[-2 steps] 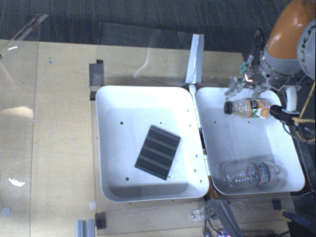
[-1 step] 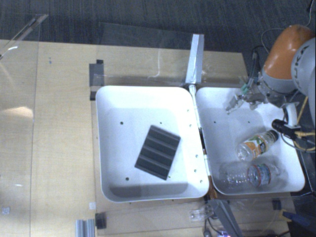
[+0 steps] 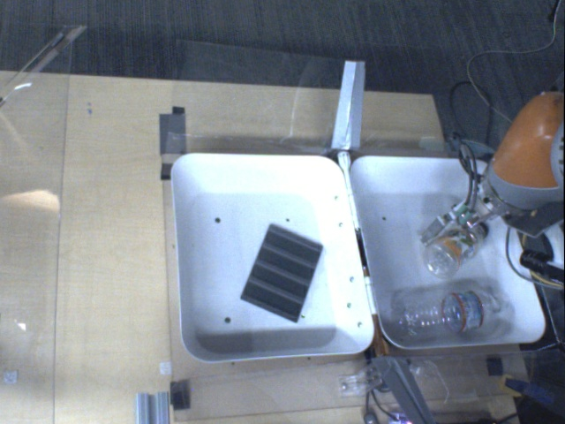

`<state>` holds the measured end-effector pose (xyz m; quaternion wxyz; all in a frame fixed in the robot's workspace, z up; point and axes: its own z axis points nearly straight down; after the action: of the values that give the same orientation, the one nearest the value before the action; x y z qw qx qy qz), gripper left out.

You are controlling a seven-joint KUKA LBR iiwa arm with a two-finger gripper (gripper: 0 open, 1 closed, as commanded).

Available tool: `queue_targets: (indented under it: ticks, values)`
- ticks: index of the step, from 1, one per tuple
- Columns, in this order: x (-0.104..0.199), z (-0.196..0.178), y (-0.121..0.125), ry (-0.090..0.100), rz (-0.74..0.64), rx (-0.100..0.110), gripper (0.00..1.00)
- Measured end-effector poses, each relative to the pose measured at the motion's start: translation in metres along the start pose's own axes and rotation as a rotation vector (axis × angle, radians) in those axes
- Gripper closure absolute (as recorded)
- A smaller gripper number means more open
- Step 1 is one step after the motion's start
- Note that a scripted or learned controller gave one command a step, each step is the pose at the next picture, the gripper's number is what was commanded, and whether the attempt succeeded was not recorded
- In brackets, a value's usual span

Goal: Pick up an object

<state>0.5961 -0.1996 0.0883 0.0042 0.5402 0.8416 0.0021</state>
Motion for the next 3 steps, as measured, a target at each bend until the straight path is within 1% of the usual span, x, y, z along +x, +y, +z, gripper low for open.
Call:
queue_targets:
  ticks: [1,2,3]
  values:
    - [0.000,-0.013,0.004,-0.004,0.001,-0.009,1.00]
    - [0.000,-0.013,0.004,-0.004,0.000,-0.009,0.00]
    - [0.030,-0.001,0.017,-0.001,-0.105,-0.002,0.00]
